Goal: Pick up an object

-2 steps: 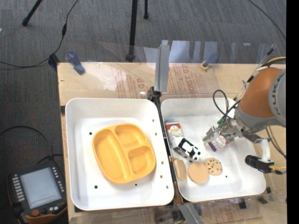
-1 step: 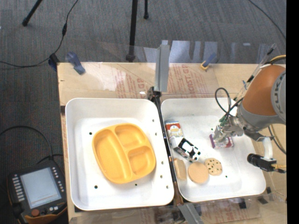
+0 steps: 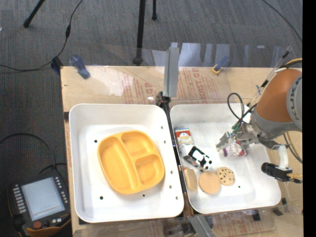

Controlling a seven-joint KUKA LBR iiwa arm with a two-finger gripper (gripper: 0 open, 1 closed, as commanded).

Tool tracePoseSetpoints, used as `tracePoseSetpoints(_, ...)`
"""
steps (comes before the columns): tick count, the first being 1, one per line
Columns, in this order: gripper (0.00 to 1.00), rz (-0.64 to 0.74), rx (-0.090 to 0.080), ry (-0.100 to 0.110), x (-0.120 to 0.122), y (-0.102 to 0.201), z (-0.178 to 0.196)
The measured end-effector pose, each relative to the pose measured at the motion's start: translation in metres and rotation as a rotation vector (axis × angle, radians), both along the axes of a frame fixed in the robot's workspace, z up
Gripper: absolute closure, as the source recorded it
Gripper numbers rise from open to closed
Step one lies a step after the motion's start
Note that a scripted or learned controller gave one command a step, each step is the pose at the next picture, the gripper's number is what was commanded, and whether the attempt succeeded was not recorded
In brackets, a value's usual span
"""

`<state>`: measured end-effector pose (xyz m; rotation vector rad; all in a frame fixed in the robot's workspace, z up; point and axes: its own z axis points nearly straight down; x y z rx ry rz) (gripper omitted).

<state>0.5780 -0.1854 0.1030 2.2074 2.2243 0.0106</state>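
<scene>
Gripper sits low in the right-hand bin, right of frame centre, and it appears to have a small reddish-white packet at its tip. We cannot tell whether the fingers are apart or closed, nor whether the packet is between them or merely lying beneath them, so no hold is confirmed.

Risks, in our judgement: if the grip falls on the packet's edge or its slack wrapping, the packet may slide out on the lift and drop back into the bin. A closing motion could also push it toward the bin's right wall instead of capturing it. The loose cable looped above the wrist could drag across the bin's far rim on withdrawal.

Neighbouring items lie to the lower left of the packet: a chocolate-chip cookie, a plain tan disc touching the cookie's left side, a black-and-white item and a small carton near the divider between the bins. All stand apart from the packet, so a straight vertical lift should clear them; a sideways sweep toward the frame's lower left would not.

Open room: the right bin's upper area and its lower right corner are bare floor. The left-hand bin holds a yellow divided plate with bare white floor around it. A black-tipped fitting overhangs the right bin's right edge, narrowing that side.
</scene>
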Motion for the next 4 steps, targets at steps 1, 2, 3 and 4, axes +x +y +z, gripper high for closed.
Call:
tracePoseSetpoints(1,1.0,-0.005,0.002,0.001,0.0,-0.002,0.009)
tracePoseSetpoints(2,0.0,-0.005,0.002,0.001,0.0,-0.001,0.009)
tracePoseSetpoints(3,0.0,-0.022,0.002,0.003,0.003,-0.012,-0.01)
tracePoseSetpoints(4,1.0,-0.018,0.005,0.002,0.005,-0.008,0.0)
